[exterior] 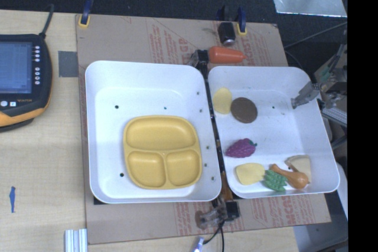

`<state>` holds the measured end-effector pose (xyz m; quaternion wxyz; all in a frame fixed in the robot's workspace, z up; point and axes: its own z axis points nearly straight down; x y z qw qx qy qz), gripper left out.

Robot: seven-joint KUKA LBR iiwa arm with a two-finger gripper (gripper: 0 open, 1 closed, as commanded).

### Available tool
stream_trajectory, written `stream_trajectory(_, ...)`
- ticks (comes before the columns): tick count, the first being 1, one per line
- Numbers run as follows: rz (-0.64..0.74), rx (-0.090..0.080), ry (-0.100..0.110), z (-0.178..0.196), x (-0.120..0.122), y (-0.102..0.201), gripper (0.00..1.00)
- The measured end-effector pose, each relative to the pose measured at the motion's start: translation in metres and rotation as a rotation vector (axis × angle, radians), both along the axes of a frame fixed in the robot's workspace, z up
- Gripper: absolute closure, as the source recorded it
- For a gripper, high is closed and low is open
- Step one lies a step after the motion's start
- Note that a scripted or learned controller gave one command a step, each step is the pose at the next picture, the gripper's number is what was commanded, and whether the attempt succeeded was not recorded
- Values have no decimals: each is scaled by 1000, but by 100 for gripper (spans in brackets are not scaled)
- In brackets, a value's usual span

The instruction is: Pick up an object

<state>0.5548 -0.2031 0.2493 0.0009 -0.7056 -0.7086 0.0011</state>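
Observation:
The right bin (pixel 277 127) holds several toy foods. A pale yellow piece (pixel 222 101) and a brown disc (pixel 243 110) lie near its back left. A purple grape bunch (pixel 240 148) sits lower down by the left wall. Along the front lie a yellow piece (pixel 250 173), a green item (pixel 273 181), an orange-brown drumstick (pixel 290 176) and a tan slice (pixel 300 162). My gripper (pixel 304 95) reaches in at the bin's right rim, well to the right of the brown disc, with nothing seen in it.
The left bin (pixel 106 97) carries a yellow divided plate (pixel 160 151). An orange carrot (pixel 225 55) lies on the cardboard behind the bins, beside a black clamp (pixel 227 32). A control pendant (pixel 20 79) rests at the far left of the bench.

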Motion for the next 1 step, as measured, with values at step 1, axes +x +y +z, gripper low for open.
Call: stream_trajectory(1,1,0,3,-81,45,33,0)
